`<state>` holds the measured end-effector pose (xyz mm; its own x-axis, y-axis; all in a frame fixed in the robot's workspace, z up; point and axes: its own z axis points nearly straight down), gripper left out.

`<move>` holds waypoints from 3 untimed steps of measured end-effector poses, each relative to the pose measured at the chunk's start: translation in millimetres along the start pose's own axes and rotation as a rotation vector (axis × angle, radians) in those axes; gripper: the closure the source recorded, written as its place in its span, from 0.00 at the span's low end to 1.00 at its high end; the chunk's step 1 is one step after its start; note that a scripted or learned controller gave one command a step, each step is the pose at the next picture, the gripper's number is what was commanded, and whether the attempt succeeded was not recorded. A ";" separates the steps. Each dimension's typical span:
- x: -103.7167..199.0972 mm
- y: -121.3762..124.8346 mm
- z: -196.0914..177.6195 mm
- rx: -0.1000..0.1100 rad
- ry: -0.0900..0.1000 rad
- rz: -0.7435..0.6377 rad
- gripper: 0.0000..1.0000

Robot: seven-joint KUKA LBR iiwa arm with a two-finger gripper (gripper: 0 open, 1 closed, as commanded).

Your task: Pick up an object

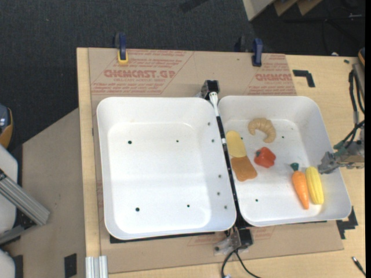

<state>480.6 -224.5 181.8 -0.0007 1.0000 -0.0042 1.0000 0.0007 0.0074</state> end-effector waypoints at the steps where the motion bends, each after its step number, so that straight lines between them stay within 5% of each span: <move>1: 0.8 29.2 5.2 0.004 0.001 -0.001 1.00; 2: 1.2 -4.6 61.8 0.014 0.007 0.003 1.00; 3: 0.0 0.0 0.0 0.000 0.000 0.000 1.00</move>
